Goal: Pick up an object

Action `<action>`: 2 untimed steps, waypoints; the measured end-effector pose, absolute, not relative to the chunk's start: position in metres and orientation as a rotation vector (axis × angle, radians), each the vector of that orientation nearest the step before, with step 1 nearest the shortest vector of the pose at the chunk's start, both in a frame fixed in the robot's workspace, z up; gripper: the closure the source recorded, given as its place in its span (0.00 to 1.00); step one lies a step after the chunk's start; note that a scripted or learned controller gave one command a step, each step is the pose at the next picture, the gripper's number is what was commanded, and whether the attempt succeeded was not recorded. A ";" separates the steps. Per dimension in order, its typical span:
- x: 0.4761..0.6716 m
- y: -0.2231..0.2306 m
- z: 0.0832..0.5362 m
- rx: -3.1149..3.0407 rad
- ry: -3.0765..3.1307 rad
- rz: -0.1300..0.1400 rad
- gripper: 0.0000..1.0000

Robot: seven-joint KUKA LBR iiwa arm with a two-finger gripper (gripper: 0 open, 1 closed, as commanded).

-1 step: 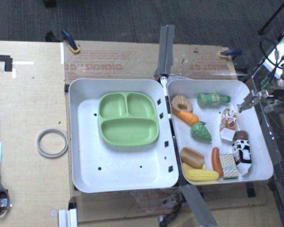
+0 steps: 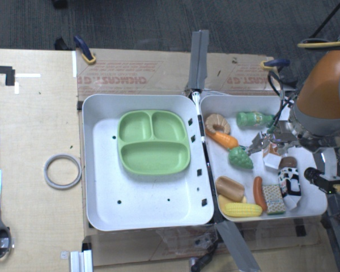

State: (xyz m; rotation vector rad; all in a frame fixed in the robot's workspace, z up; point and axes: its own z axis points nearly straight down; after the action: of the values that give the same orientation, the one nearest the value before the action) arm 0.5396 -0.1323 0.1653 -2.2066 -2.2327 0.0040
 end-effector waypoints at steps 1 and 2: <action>0.559 -0.093 0.091 -1.842 -2.543 0.002 0.00; 0.559 -0.095 0.100 -1.848 -2.539 0.002 1.00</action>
State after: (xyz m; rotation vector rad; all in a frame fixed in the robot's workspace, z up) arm 0.5592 -0.0945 0.1001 -1.8482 -2.5389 0.0024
